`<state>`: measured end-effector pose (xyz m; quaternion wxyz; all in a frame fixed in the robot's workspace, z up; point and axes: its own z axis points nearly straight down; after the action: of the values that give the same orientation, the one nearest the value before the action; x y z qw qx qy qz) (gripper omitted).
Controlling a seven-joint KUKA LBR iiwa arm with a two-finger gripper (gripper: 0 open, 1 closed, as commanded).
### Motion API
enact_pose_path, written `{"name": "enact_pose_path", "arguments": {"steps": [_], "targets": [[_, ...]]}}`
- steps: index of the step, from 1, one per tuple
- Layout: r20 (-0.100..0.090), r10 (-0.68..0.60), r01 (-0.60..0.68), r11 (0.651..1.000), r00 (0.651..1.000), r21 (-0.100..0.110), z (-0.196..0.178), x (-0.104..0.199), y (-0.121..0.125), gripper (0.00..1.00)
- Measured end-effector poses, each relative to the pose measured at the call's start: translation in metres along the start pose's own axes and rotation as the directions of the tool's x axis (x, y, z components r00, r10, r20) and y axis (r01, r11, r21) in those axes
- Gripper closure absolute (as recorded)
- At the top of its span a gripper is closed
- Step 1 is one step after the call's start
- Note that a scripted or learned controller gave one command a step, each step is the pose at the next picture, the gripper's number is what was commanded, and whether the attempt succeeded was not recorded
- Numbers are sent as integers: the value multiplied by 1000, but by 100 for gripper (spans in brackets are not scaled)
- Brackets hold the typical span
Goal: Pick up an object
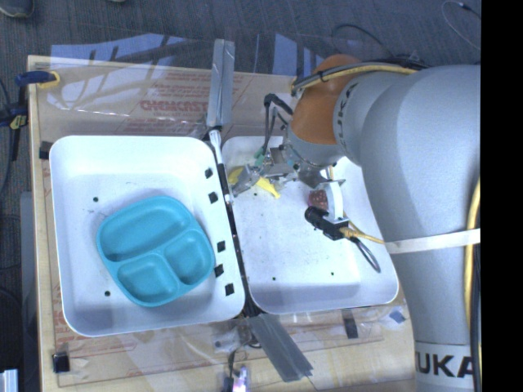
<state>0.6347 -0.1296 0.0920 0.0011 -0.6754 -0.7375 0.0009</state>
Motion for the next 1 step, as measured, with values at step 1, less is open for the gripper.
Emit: {"name": "enact_pose_path", "arguments": {"steps": [1], "targets": [[0, -2, 2, 1000, 1000, 2, -10, 0, 0, 100]]}}
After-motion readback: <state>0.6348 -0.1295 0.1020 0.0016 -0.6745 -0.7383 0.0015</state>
